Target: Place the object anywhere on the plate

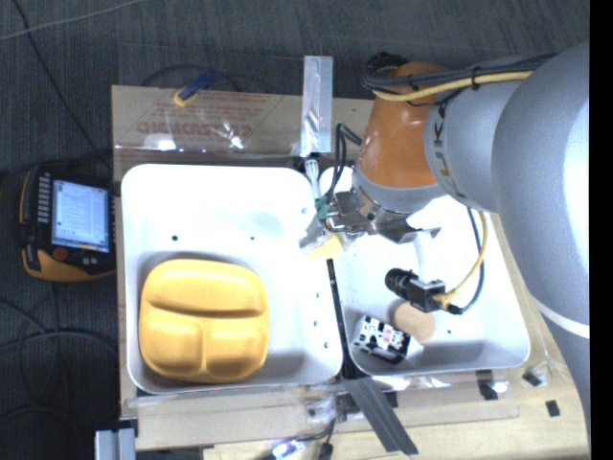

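The yellow plate (203,318), moulded into compartments, lies in the front half of the left bin (220,209). My gripper (329,226) hangs over the ridge between the two bins, below the orange band of the arm (402,142). A small pale yellow object (322,244) pokes out from between the fingertips, and the gripper is shut on it. The object is up and to the right of the plate, apart from it.
In the right bin (479,343), a black-and-white item (382,338) and a tan cork-like piece (418,322) lie near the front wall. A black cylinder with a yellow cable (412,286) hangs off the wrist. A clear plastic bag (206,127) lies behind the bins, and a handheld pendant (67,220) sits left.
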Controlling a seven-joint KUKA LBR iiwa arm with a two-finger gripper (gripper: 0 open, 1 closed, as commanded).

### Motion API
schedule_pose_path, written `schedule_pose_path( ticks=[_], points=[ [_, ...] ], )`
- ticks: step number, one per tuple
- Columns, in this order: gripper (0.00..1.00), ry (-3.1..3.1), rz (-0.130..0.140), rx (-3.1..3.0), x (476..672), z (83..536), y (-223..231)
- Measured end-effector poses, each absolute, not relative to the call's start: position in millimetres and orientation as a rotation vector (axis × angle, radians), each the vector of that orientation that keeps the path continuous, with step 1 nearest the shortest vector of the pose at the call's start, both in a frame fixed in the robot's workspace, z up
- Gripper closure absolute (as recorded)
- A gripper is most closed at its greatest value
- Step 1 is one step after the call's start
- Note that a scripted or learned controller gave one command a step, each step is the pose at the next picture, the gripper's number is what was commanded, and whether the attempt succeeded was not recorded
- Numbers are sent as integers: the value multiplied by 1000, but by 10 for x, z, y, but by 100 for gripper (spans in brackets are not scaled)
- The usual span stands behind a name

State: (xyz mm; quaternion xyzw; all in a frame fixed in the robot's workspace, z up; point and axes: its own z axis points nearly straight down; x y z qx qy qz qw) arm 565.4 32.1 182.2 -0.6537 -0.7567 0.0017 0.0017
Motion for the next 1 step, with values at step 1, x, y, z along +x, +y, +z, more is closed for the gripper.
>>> schedule_pose_path(
  ticks=[1],
  points=[
    [0,-2375,5,-2052,5655,1823,320]
  ],
)
